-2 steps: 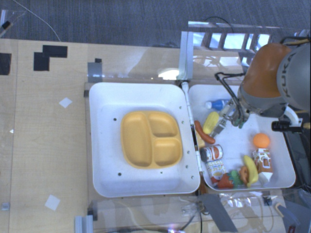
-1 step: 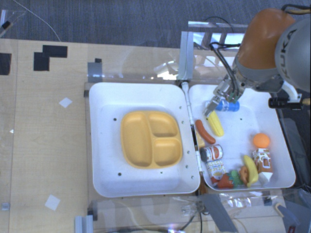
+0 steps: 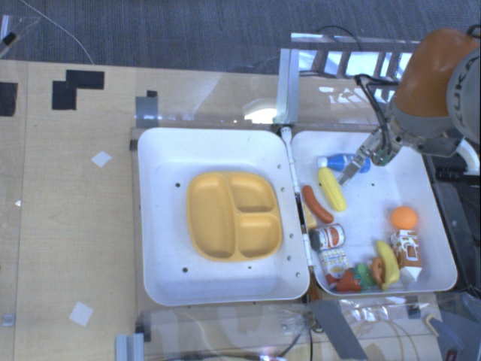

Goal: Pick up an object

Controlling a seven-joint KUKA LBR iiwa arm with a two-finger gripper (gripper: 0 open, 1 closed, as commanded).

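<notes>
The right bin [image 3: 421, 177] holds the loose objects. A blue and white bottle [image 3: 337, 162] lies near its back left, with a yellow corn-like piece [image 3: 331, 189] and a red sausage [image 3: 317, 204] just in front of it. My gripper [image 3: 355, 166] hangs low over the bottle's right end, right beside the yellow piece's far tip. The view shows nothing held in it. The arm's orange band [image 3: 436, 74] rises behind it at the upper right.
Further front in the right bin lie a small can [image 3: 328, 238], an orange ball [image 3: 404, 217], a little carton [image 3: 408, 250], a banana [image 3: 387, 262] and green and red bits [image 3: 357, 276]. The left bin [image 3: 161, 201] holds a yellow divided plate [image 3: 234, 215].
</notes>
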